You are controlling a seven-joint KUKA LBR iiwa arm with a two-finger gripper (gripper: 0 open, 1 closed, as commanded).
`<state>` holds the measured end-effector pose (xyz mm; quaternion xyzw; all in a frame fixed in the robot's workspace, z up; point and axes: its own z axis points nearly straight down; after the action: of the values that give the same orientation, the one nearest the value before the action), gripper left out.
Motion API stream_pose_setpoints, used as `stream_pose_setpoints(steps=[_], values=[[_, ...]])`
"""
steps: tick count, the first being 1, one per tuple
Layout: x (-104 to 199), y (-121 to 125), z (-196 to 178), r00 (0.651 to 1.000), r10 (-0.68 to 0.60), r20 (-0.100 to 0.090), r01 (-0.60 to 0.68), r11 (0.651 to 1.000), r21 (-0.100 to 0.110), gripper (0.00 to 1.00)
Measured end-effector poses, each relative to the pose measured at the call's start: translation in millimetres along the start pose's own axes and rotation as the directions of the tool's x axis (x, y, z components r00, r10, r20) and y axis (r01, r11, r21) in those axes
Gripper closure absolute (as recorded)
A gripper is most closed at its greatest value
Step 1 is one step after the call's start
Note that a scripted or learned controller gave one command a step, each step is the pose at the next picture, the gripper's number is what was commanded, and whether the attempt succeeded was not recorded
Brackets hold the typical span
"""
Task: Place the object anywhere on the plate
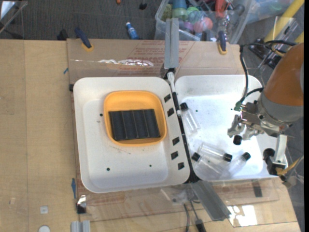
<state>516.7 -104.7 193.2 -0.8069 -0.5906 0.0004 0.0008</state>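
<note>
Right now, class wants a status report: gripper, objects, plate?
Gripper over right white bin. Clear plastic vials lie loose there. Orange plate holds black ridged block.

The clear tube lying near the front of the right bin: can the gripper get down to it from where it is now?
Probably yes. The gripper hangs over the right bin, just right of the clear tube, and nothing lies over the tube. Another tube rests apart near the divider.

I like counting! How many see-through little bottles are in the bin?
3: one clear plastic vial by the divider, two near the right white bin's front edge. The arm may hide more.
</note>
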Motion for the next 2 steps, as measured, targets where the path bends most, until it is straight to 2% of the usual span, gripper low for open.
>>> stream_pose_setpoints(steps=[1,2], values=[[31.2,32.3,9.3,0.997,-0.073,0.001,0.073,0.997,-0.002,1.00],[53.9,67.9,0.6,0.970,-0.242,0.002,0.242,0.970,-0.003,1.00]])
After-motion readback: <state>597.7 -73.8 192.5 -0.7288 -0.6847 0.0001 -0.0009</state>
